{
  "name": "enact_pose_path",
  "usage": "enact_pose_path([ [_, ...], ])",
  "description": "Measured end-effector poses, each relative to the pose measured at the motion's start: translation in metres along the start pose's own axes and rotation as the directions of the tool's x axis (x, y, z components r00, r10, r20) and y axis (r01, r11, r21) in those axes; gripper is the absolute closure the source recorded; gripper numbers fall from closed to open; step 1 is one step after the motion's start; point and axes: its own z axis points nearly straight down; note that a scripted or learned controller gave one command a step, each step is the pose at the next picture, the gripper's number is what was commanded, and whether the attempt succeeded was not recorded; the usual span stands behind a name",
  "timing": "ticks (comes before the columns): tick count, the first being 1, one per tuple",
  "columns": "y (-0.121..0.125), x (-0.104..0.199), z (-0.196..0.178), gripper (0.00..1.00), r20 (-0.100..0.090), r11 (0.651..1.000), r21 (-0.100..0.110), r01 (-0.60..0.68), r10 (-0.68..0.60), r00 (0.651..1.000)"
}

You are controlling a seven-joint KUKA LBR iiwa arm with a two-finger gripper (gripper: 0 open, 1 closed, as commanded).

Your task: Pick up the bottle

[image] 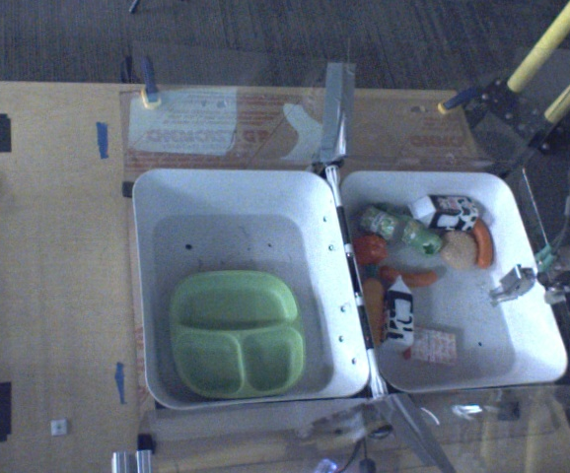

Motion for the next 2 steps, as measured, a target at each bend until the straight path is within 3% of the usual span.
enact_pose_path([
  [1,0.0,0.062,0.085,0.0,0.0,0.999,-0.001,-0.036,0.036,0.999],
  [2,0.08,0.031,0.108,0.0,0.003,1.0,-0.006,0.03,-0.03,1.0],
])
